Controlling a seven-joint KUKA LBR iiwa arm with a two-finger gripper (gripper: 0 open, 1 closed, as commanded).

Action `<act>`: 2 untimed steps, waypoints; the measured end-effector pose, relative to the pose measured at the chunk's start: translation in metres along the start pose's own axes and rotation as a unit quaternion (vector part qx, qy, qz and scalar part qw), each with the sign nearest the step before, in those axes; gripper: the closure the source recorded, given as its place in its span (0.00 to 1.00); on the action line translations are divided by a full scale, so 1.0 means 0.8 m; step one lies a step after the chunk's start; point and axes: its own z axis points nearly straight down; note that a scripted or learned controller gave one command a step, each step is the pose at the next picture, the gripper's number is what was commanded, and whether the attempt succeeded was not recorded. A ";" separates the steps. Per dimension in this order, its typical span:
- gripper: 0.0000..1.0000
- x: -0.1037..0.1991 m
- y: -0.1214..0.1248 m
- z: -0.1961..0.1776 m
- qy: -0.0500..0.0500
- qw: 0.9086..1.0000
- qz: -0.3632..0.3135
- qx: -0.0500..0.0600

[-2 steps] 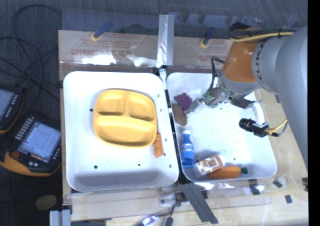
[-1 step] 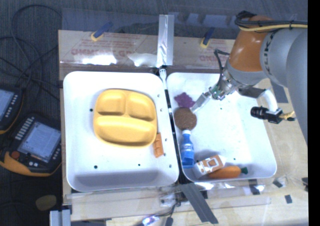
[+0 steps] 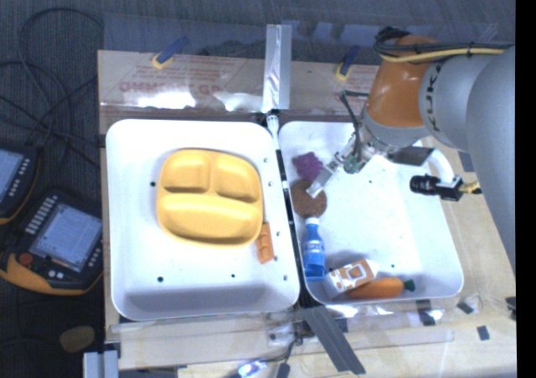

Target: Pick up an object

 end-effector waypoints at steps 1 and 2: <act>0.00 0.034 -0.018 -0.033 0.008 0.995 0.096 0.004; 0.00 0.045 -0.049 0.000 0.002 0.997 0.083 -0.003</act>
